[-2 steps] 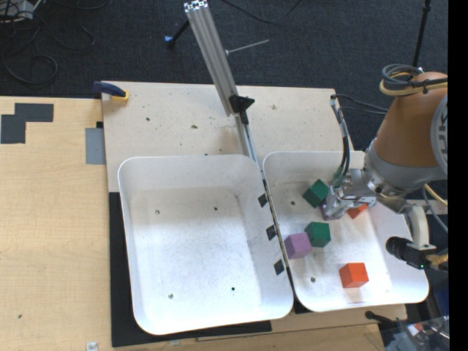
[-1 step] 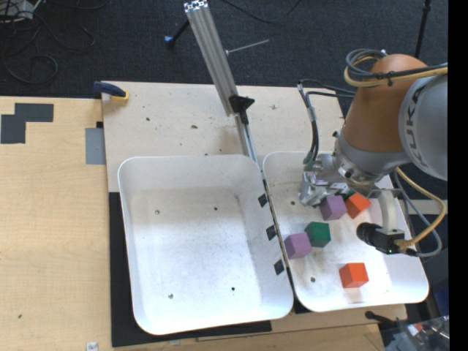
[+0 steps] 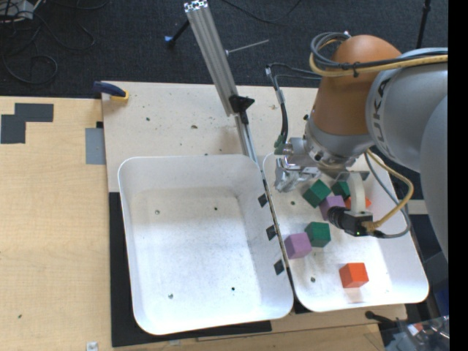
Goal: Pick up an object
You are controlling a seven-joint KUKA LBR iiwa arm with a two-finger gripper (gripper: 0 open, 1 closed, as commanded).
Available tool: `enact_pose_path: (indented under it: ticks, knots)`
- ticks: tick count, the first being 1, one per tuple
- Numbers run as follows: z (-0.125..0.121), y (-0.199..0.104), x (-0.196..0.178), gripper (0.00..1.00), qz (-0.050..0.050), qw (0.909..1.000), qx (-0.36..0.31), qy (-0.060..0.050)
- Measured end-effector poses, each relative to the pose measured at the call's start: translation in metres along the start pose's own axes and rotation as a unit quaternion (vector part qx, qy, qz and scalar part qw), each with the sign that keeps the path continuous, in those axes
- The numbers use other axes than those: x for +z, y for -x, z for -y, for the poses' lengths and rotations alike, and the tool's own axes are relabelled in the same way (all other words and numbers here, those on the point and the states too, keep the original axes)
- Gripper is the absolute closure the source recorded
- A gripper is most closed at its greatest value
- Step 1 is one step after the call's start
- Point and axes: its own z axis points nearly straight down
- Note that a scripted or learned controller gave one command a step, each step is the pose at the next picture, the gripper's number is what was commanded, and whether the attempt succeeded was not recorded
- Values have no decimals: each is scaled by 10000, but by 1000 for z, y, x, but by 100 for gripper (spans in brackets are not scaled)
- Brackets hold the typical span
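My gripper (image 3: 289, 180) hangs low over the far left part of the right bin (image 3: 398, 287), near the divider between the bins. Its metal fingers (image 3: 281, 181) stand open with nothing between them. A green block (image 3: 316, 193) lies just to the right of the fingertips, with a purple block (image 3: 333, 203) touching it. Nearer the front lie another green block (image 3: 319, 232), a purple block (image 3: 297, 245) and an orange block (image 3: 354, 275). The arm's wrist hides part of the bin's far end.
The left bin (image 3: 146, 181) stands beside the right one. A slanted metal rail (image 3: 216, 57) runs from the back down to the divider. A black cable (image 3: 365, 229) loops over the right bin near the blocks. A blue-and-yellow clamp (image 3: 111, 90) sits at the bench's far left.
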Motion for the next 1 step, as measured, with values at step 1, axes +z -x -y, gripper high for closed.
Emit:
enact_pose_path:
  ticks: [1]
  knots:
    - [-11,-53,13,100,3,10000,6,-12]
